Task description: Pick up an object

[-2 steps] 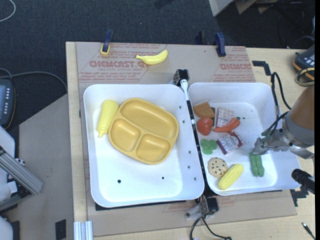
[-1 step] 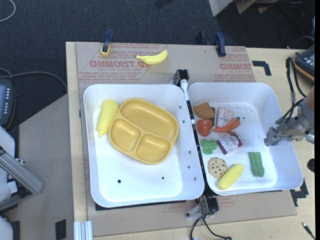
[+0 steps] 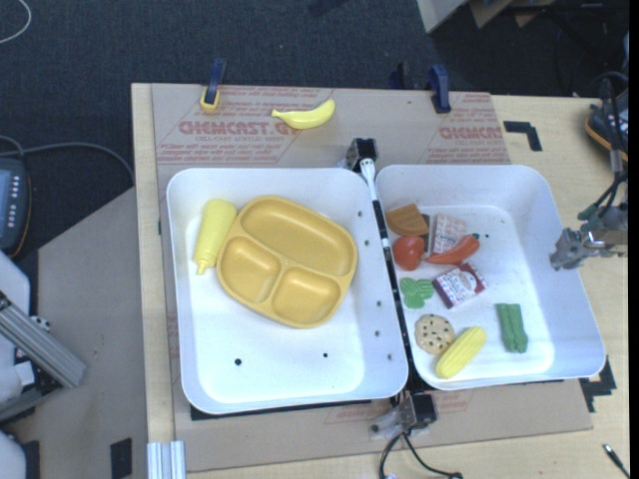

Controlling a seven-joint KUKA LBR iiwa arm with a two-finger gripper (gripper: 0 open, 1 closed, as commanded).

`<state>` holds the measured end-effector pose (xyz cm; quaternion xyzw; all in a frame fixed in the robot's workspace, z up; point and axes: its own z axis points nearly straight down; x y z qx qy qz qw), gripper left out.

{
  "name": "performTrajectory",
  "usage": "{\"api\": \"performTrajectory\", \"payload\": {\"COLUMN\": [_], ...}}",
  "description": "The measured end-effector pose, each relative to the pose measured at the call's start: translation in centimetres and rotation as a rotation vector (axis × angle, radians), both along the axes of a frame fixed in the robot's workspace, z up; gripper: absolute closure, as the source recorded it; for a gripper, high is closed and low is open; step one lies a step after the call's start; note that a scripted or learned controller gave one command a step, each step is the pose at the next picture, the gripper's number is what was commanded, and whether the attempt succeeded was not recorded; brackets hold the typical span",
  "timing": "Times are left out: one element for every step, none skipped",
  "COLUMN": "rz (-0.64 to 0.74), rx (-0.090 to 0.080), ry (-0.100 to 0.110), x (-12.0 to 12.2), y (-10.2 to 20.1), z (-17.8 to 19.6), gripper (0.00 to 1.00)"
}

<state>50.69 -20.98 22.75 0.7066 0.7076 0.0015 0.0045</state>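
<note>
The right bin [image 3: 559, 297] holds several toy foods: a brown bread slice [image 3: 407, 218], a red tomato [image 3: 407, 252], a red chilli [image 3: 454, 250], a green leaf [image 3: 416, 292], two small packets [image 3: 459, 285], a cookie [image 3: 432, 333], a corn cob [image 3: 459, 352] and a green pod [image 3: 512, 327]. My gripper [image 3: 576, 246] shows as a small grey shape at the far right, just outside the right bin's right rim, with cables above it. It is apart from all the objects and nothing is seen in it.
The left bin [image 3: 290, 367] holds a yellow divided plate [image 3: 290, 262] with a yellow squeeze bottle [image 3: 212, 233] lying beside its left edge. A toy banana [image 3: 305, 116] lies on the cardboard behind the bins. Clamps stand along the bench's back edge.
</note>
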Motion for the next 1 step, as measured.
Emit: {"api": "performTrajectory", "payload": {"rz": [0.0], "rx": [0.002], "ry": [0.006], "x": [0.05], "y": [-0.01], "z": [-0.27], "gripper": [1.0]}}
